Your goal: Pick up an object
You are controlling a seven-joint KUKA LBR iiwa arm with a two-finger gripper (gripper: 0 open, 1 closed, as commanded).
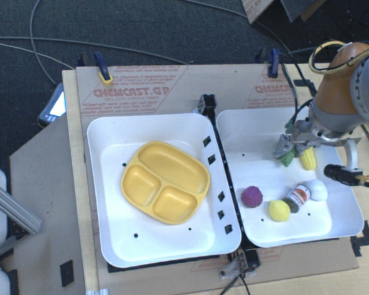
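The right bin [258,123] holds a purple ball [252,196], a yellow ball [279,210], a small bottle-like item with a white cap and orange band [303,194], a yellow piece [308,160] and a green piece [288,158]. My gripper [295,148] hangs low over the bin's right part, right at the green and yellow pieces. The wrist hides the fingers, and whether anything sits between them cannot be made out.
The left bin [106,198] carries a yellow divided plate [165,182]. A black divider with clips [218,173] runs between the bins. Cables [345,175] trail at the right by the arm. Blue clamps [103,69] hold the board's far edge.
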